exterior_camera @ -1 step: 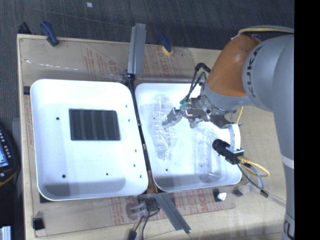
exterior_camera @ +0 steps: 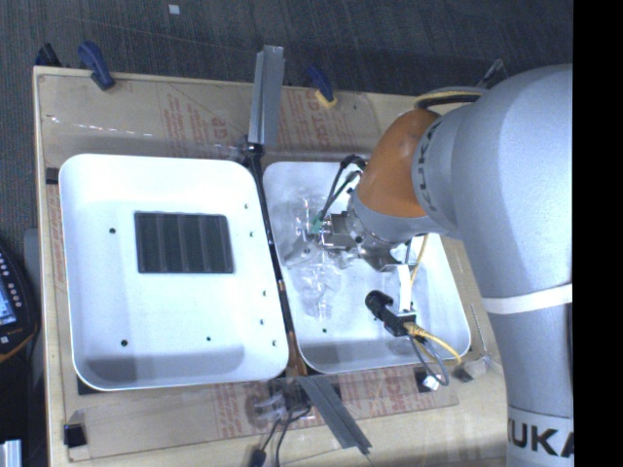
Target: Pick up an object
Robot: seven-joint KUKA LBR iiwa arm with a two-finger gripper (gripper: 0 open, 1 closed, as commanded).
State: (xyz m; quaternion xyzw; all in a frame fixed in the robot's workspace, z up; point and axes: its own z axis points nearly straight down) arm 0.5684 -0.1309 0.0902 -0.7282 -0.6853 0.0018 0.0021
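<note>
The arm (exterior_camera: 506, 212) comes in from the right and bends low over the right bin (exterior_camera: 443, 305). The pincer (exterior_camera: 327, 235) sits down in that bin's far left part, close to the wall shared with the left bin (exterior_camera: 88, 261). From here I cannot tell whether the pincer is open or closed, because the wrist and its orange band cover most of it.

A clutter of clear plastic pieces (exterior_camera: 316, 290) lies on the right bin's floor, right at the pincer and spreading toward the near side. They are see-through against the white, so their outlines are hard to read, and I cannot say if the pincer touches any of them.

In the left bin a dark ribbed slab (exterior_camera: 183, 242) lies flat near the middle, well apart from the arm. Blue clamps (exterior_camera: 95, 64) sit along the worktop's (exterior_camera: 146, 115) far edge.
</note>
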